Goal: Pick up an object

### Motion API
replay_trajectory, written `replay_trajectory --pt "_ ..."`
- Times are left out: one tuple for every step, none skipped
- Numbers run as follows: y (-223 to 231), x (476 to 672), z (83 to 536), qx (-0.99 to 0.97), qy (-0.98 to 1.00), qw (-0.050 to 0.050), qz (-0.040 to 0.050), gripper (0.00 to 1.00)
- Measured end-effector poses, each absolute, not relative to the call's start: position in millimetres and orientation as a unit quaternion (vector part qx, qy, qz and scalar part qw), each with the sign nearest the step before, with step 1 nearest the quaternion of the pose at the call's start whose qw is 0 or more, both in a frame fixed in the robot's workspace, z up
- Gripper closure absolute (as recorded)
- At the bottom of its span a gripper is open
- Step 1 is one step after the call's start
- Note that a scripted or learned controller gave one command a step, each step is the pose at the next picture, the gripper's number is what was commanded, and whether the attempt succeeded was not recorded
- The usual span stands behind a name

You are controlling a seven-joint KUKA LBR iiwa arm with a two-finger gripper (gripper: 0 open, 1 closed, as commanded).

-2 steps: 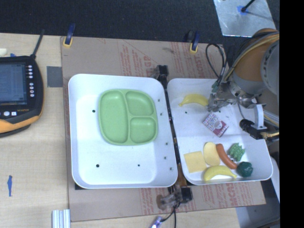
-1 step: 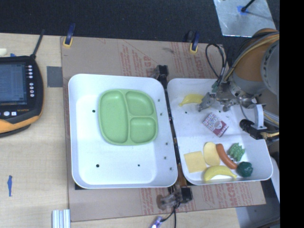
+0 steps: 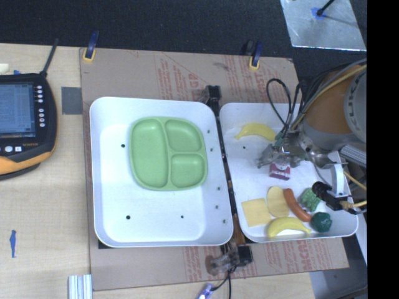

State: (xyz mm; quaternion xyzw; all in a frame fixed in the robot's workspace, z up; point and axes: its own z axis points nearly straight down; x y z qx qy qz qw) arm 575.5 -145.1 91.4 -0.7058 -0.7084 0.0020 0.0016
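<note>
Gripper (image 3: 280, 156) is down in the right bin (image 3: 249, 114) over a small red thing (image 3: 280, 172), can't tell about the fingers, so nothing's lifted yet.

Tool (image 3: 278, 161) low in right bin (image 3: 249, 114), near banana (image 3: 255, 131).

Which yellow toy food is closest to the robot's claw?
The curved yellow banana near the right bin's top; the gripper hovers just below-right. Other yellow pieces lie farther, at the bottom.

Even, bright overhead light washes the white bins (image 3: 106, 229) nearly featureless. Shadows are soft. Small objects at right look slightly blurred, perhaps.
</note>
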Motion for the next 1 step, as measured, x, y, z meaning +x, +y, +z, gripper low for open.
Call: replay_trajectory --pt "-146.1 575.5 101.8 -0.705 -0.709 0.002 0.0031 1.00"
